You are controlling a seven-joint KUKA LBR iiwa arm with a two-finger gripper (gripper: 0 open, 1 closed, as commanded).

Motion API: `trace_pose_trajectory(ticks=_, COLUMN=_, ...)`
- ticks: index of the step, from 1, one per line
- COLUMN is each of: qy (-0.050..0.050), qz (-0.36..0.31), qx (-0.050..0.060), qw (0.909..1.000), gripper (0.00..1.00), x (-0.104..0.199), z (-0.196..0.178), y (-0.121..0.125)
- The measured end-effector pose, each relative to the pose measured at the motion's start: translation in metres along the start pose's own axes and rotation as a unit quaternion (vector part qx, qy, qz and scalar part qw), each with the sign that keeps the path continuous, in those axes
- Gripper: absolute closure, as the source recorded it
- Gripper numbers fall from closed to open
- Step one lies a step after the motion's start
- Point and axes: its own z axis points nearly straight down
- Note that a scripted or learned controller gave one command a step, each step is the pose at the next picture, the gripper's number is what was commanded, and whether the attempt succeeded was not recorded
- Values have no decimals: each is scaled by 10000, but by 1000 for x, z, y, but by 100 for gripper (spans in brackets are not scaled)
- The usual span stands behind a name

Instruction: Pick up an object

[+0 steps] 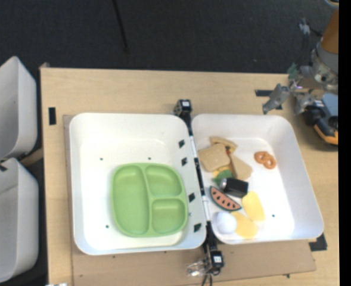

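Camera view: pretzel (264,158) alone at right bin's (294,189) upper right, light, stiff, graspable across its width; jaws' (282,97) state impossible to tell.

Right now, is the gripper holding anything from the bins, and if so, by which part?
Nothing is held. The gripper hangs above the bench beyond the right bin, with nothing between its fingers. The pretzel and bread slice lie in the bin.

Glossy white plastic bins (86,159), matt green plastic tray (148,199) — wooden bench (133,88)
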Motion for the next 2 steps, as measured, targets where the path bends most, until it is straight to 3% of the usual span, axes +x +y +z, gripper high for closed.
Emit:
trace_pose_trajectory(ticks=1, qy=-14, qz=-19, qx=-51, qw=10000, gripper=0, x=1, z=-7, y=2)
trace_pose_trajectory(ticks=2, qy=-15, qz=-32, qx=-38, qw=10000, gripper=0, x=1, z=53, y=10)
